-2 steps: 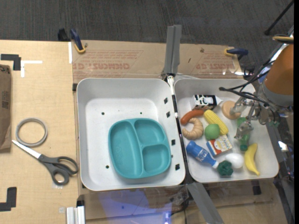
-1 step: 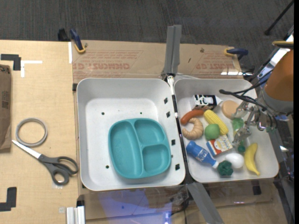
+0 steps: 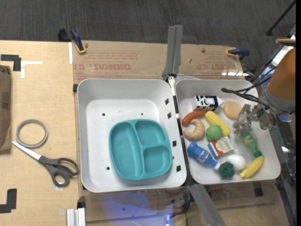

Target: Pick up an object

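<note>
Over the right-hand side of the right bin (image 3: 269, 172), low among the toys: gripper (image 3: 243, 125), grey, hung from the arm's orange band (image 3: 285, 76). Cannot tell how wide or narrow it stands.

Just below it in the view, green bottle (image 3: 250, 142), lying tilted. Just beside it toward the far wall, round tan bun (image 3: 231, 110). Next leftward, yellow corn cob (image 3: 216, 121), slanted, touching a green ball (image 3: 213, 133).

Along the bin's left wall: red sausage (image 3: 193, 116), tan croissant (image 3: 194, 130) under it, blue bottle (image 3: 202, 154) lower still. By the far wall, black-and-white carton (image 3: 207, 100). In the middle, red-and-white carton (image 3: 221, 146). Along the near wall: dark green broccoli (image 3: 227, 170), white egg (image 3: 236, 161) touching it, yellow banana (image 3: 252, 167) toward the corner.

Farther left, left bin (image 3: 94, 107) with a teal divided plate (image 3: 141, 149) lying flat inside.

Out on the wooden bench (image 3: 37, 192), well apart from both bins: grey-handled scissors (image 3: 49, 163) and a roll of tape (image 3: 31, 133) just beside them.
</note>
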`<move>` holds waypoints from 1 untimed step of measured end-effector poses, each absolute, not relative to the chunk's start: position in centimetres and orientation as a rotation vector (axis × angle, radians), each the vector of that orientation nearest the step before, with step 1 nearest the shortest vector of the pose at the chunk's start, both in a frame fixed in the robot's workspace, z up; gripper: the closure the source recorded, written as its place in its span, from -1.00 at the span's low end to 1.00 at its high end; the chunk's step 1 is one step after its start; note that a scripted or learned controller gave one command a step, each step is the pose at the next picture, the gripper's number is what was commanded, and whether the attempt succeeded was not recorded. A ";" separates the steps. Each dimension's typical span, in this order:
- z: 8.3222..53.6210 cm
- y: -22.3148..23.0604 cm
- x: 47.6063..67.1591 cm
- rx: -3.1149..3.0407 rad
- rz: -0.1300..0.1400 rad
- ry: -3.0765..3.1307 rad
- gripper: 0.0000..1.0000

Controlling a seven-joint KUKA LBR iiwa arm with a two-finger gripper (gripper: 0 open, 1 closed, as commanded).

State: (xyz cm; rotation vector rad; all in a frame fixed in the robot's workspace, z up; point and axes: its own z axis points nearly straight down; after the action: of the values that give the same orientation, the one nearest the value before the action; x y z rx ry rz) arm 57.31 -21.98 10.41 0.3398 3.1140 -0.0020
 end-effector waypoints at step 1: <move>10.4 -22.0 57.3 0.340 -0.002 3.114 -1.00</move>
State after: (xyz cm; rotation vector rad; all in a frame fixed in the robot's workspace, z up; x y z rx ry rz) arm 57.31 -21.98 10.41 0.3396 3.1141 -0.0022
